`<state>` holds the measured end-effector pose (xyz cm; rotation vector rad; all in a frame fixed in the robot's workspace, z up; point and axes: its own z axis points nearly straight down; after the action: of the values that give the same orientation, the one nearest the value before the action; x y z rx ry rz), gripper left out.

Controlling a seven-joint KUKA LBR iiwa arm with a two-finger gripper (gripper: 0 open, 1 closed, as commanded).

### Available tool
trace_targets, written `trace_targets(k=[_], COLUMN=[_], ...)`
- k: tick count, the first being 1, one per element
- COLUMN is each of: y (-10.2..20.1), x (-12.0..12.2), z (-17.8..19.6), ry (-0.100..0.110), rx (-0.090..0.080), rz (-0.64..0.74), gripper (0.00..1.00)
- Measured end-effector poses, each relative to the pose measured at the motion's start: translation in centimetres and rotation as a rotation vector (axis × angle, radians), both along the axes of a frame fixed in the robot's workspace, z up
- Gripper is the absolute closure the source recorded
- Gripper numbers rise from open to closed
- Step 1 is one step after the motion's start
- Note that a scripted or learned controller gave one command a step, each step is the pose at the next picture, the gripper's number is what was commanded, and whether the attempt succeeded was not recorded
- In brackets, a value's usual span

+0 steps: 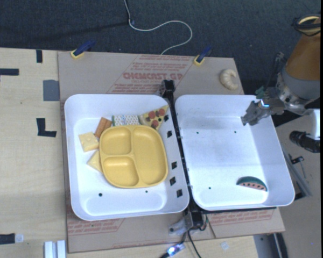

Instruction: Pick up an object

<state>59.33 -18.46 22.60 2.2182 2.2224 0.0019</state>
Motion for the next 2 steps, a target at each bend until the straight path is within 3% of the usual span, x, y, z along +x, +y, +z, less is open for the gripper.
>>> trace_targets(k=[1,2], y=[5.5,10.7], x=[2.0,3.5], z=[-1.0,0.6], ry=[0.003,0.002], rx=[0.001,0.002], rz=[0.005,0.005], gripper=[1.0,1.0])
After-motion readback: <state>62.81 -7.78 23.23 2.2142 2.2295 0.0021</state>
